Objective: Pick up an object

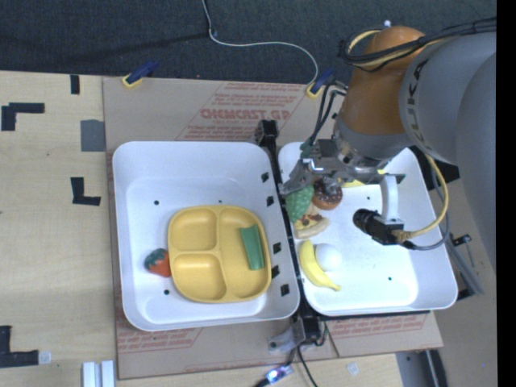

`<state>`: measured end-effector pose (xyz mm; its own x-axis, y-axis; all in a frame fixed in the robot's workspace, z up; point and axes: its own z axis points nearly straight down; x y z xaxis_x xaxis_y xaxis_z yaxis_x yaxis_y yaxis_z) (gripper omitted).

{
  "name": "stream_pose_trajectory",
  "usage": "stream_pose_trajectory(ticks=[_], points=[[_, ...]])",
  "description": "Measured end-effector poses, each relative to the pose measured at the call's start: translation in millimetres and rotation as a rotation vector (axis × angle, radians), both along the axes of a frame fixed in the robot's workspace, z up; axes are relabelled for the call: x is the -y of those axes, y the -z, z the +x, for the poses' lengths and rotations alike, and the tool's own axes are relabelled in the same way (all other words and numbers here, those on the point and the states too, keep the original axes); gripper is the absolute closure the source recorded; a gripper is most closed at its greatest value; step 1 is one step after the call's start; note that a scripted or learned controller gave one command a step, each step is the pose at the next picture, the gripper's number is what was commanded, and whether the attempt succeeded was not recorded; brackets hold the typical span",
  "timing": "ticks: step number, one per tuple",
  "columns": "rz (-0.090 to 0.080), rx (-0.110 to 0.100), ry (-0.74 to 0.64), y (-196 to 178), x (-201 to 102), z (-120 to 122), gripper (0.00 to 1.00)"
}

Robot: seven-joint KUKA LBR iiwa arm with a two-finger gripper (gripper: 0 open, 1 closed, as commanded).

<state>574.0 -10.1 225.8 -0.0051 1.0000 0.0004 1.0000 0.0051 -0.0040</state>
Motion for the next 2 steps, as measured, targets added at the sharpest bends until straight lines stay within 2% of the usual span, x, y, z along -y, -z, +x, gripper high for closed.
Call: stream_pose_trajectory(ticks=[1, 2], points=[[0.001, 0.001, -0.001, -7.1, -34.3, -9.0, 1.0], [0.0, 0.002, 0.002, -6.9, -37.9, -3.9, 1.0]])
